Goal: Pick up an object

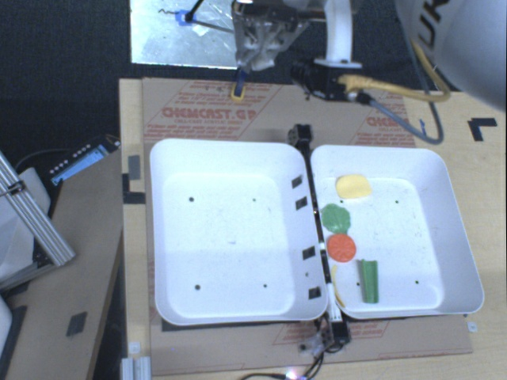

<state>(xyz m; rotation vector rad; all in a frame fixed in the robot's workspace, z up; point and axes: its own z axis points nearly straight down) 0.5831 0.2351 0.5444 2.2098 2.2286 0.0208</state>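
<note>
Bench (135, 291): brown board under two white bins side by side. I judge the pick not yet begun; nothing is in my grasp.
Arm (451, 22): mine, grey, filling the top right corner, well above and behind both bins.
Left bin (170, 212): bare white floor with a few dark dots. No reason to go there.
Right bin (455, 236): holds every candidate, all bunched toward its left wall by the divider. That wall is my main hazard on descent.
My gripper (255, 58): hanging over the far edge of the board, beyond the left bin's back rim, well apart from the objects. Whether my jaws are parted or closed, I cannot tell; blur and dark housing hide it.
Green stick (369, 280): lying flat, long axis running near to far, nearest the front. Narrow, so I would close across its short width.
Yellow piece (353, 186): rounded, farthest back, with clear floor on its right. My best first target, I judge.
Green round (336, 217): just beside the divider, touching or nearly touching the orange one. Crowded.
Orange disc (341, 248): flat, low, hard to get fingers under.
Plan: travel right and forward, centre over yellow piece, descend straight, keep the left finger off the divider.
Risk: flat shapes may slip out on closing.
</note>
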